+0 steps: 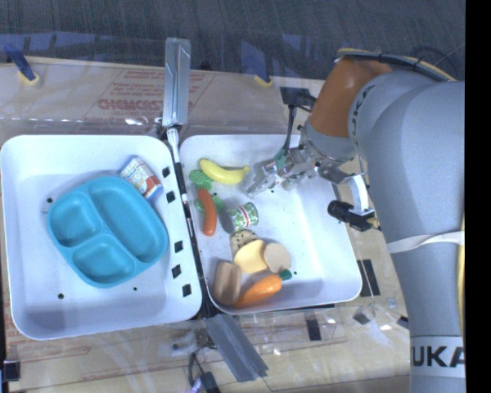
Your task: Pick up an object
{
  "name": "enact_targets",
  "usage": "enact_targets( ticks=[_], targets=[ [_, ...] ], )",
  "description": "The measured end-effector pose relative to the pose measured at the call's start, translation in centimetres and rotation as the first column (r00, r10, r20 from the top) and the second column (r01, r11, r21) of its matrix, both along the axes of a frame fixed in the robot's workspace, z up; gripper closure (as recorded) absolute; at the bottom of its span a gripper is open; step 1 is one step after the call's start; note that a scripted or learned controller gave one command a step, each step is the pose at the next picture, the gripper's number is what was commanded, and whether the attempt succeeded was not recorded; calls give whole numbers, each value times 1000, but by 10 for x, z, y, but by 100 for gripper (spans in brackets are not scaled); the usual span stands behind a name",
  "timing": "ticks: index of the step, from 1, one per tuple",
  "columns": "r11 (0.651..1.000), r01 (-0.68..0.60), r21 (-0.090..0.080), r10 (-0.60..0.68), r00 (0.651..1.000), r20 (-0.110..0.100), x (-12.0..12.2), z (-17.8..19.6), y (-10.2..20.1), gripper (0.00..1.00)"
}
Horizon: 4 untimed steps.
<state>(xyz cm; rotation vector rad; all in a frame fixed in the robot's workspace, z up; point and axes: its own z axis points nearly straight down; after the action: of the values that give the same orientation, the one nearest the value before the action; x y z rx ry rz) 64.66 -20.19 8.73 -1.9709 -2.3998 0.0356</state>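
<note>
Yellow banana [222,171] lies at nine o'clock from my gripper [266,178], which hangs over the right bin [335,256] with fingers slightly spread and nothing between them, so I judge I'm approaching and must next descend onto it.

Two white bins [33,301] of smooth, faintly glossy plastic sit on a bench [90,97] covered in clear, shiny sheeting over printed brown cardboard. A matt blue plastic tray [106,232] lies in the left bin. The toy banana [222,171], carrots [207,211] and can [245,216] look like smooth moulded plastic. The arm [417,162] shows satin grey casing with a glossy orange band [340,97]; its gripper [266,177] is bare metal.
</note>
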Motion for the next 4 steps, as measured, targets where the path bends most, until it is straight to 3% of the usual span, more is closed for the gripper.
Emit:
enact_targets(
  ticks=[1, 2, 3, 4],
  targets=[
    [1000, -21, -5, 21, 1000, 1, -1, 0, 11, 0],
    [984, -179, -4, 179, 983, 40, -51, 4, 32, 0],
    [999, 39, -5, -39, 998, 39, -83, 5, -7, 0],
    [1000, 11, -3, -10, 999, 41, -28, 5, 58, 0]
  ],
)
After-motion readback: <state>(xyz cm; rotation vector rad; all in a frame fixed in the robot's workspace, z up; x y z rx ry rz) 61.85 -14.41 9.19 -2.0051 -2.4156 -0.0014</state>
